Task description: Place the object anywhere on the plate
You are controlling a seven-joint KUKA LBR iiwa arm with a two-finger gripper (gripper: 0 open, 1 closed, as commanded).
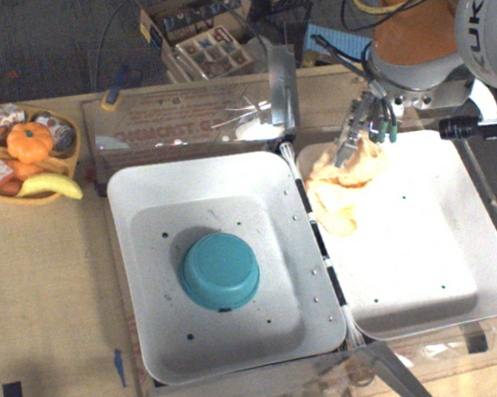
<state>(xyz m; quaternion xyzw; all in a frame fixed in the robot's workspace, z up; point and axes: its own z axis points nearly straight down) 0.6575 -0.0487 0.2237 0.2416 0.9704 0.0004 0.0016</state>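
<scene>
I see the gripper (pixel 355 139) low over the far left corner of the right bin (pixel 440 258), and it is down at the upper end of a pale yellow-orange object (pixel 339 189) that lies in this corner; if the gripper is open or closed, and if it has the object, I cannot tell, because the object is very bright and washed out against the white bin. The plate (pixel 220 270) I take to be the teal round thing in the middle of the left bin (pixel 141 217), well apart from the object, with the two bin walls between them. The step in hand is, in my judgement, the grasp; to do it well I would close across the narrow width of the object and not along it; then lift straight up until it is above the bin walls; then carry it left and lower it over the centre of the plate before I let go, because the plate looks domed and a soft thing may slide off. The long axis of the object seems to go from the gripper down and to the left toward the bin wall; which end is the front I cannot say.
</scene>
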